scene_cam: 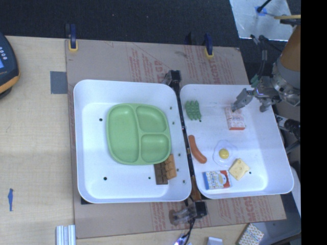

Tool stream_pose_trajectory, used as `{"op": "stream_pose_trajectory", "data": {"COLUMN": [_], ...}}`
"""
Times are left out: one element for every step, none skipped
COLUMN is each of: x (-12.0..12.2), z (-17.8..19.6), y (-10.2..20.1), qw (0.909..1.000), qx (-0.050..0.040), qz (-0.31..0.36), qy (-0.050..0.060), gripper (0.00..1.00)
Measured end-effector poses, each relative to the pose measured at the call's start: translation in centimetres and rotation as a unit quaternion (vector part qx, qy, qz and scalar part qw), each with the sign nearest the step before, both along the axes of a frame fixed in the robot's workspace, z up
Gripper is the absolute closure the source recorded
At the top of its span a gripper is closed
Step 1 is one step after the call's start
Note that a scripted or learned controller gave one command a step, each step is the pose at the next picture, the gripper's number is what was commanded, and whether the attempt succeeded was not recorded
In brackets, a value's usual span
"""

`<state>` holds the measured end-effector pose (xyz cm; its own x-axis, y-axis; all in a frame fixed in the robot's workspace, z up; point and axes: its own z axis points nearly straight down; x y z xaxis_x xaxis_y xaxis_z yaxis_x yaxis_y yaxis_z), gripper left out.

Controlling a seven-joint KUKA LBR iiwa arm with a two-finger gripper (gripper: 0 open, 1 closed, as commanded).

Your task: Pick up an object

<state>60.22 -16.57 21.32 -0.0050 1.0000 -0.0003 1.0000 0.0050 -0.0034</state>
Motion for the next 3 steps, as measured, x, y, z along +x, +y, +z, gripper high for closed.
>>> {"op": "stream_pose_trajectory", "data": {"x": [-3.7, 3.9, 3.7], "z": [-10.0, -11.8, -10.6], "y": [-1.0, -2.0, -2.1], "qw": [1.0000, 1.0000, 1.0000], "qx": [0.0012, -0.0004, -0.0004], "qz": [-0.001, 0.001, 0.001], "qy": [0.006, -0.003, -0.001], "gripper": [0.00, 0.00, 1.00]}}
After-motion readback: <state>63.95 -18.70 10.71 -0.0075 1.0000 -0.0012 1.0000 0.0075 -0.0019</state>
